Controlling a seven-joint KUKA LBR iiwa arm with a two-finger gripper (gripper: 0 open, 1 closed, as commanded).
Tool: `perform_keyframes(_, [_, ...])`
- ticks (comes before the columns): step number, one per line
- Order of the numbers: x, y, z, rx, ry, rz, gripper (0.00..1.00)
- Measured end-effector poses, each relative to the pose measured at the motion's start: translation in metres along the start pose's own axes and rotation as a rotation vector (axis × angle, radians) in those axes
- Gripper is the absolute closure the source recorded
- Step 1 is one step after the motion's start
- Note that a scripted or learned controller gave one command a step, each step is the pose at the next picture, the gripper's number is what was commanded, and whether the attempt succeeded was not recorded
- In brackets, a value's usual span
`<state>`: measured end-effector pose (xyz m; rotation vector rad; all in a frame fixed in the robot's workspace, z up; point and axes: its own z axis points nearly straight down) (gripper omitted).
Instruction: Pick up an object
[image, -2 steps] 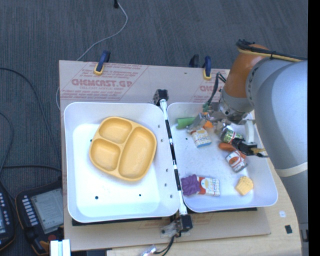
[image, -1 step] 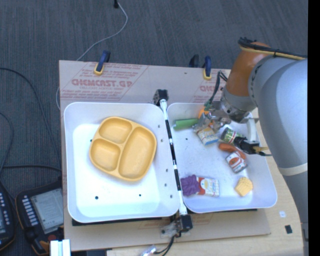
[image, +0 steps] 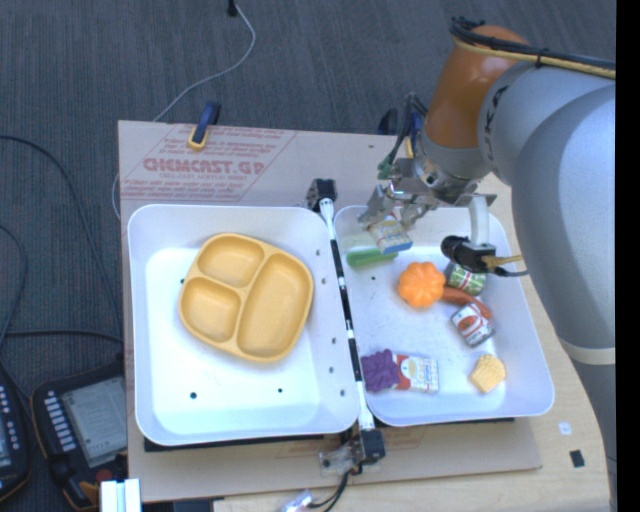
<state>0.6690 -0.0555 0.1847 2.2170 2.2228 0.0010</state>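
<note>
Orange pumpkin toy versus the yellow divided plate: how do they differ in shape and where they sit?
The orange pumpkin toy is rounded and bulgy; the yellow divided plate is flat, with three compartments. The pumpkin lies in the right bin among other small items; the plate lies alone in the left bin. The plate is far larger. Both rest on white bin floors.

Two white bins (image: 150, 400); one yellow three-compartment plate (image: 246, 296). Below the jaws: one orange pumpkin (image: 421, 285), two small cans (image: 466, 279), one purple grape bunch (image: 378, 370), one cracker (image: 487, 374), one carton (image: 415, 373).
</note>
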Motion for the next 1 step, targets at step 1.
perform_keyframes(1, [0.0507,-0.0480,-0.0037,0.004,0.001,0.001,1.00])
